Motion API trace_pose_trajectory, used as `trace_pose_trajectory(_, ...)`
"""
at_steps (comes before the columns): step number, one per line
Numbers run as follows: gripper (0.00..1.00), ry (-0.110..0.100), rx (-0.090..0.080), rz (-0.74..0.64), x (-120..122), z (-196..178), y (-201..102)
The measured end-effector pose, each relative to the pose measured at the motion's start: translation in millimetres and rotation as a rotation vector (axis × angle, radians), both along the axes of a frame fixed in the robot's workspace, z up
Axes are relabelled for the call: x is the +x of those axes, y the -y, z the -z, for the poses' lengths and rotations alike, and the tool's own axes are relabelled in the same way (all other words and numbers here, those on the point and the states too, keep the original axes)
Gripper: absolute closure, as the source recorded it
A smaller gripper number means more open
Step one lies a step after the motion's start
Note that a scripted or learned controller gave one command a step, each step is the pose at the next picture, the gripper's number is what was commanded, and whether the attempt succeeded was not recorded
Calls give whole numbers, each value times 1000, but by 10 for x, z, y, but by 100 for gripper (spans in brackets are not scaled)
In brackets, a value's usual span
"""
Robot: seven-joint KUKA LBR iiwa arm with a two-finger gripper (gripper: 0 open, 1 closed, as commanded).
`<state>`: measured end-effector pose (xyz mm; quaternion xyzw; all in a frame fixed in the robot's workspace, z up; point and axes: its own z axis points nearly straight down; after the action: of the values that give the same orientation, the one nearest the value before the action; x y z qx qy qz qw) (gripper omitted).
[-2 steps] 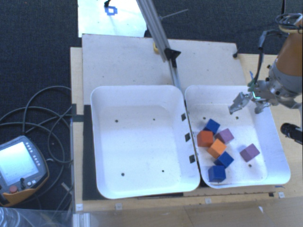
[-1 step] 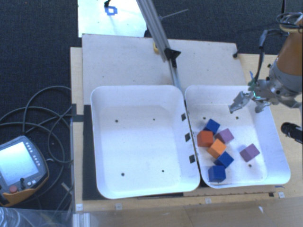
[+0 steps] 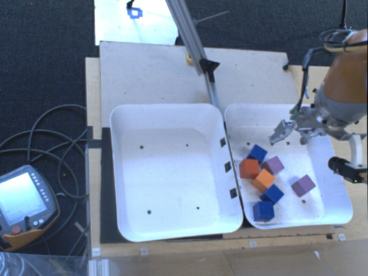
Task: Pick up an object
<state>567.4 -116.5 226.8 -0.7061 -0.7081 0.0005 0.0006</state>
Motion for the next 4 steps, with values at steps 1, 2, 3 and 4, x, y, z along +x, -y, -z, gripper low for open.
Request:
trace_pose_trajectory(1,0,-2,0,1,58,598,32)
trace_pose_trajectory(2,0,3,0,1,19,1030,-28)
trace_pose_trajectory(3,100,9,-1,-1,38,891,-18)
trace_pose_trajectory(4,100,7,-1,0,-7,434,-2)
